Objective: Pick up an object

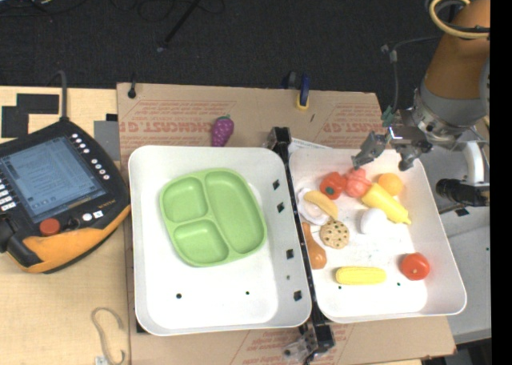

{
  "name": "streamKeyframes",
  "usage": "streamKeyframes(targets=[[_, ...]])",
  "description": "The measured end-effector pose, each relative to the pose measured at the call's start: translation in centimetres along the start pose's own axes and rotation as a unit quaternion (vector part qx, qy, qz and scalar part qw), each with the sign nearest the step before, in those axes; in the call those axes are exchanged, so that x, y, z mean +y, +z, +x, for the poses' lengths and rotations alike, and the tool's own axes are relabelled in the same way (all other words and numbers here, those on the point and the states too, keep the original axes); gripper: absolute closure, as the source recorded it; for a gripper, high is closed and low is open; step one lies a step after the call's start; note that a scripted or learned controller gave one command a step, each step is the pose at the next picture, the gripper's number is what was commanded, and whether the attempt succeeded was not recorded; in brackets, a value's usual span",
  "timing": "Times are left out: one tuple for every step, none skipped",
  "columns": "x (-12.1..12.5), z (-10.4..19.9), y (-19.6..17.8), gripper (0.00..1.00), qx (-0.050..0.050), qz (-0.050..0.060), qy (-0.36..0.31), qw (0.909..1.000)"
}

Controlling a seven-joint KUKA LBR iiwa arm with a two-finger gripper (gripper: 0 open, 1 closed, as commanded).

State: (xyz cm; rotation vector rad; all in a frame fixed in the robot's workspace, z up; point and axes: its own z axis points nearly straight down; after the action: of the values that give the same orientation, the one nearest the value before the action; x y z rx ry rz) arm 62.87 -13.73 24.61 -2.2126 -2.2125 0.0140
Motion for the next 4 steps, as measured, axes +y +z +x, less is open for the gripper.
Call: streamKeyframes(targets=[[0.2,0.0,-0.8,0.00,-0.001,-0.006,-0.001,1.0000],[0.0,0.8,5.2,0.00,0.000,-0.004,0.000,1.0000],[0.0,1.2,11.7,0.00,-0.001,-0.004,-0.001,1.0000],[0.4,1.4,15.6,0.00,-0.002,-0.012,-0.001,0.9999]])
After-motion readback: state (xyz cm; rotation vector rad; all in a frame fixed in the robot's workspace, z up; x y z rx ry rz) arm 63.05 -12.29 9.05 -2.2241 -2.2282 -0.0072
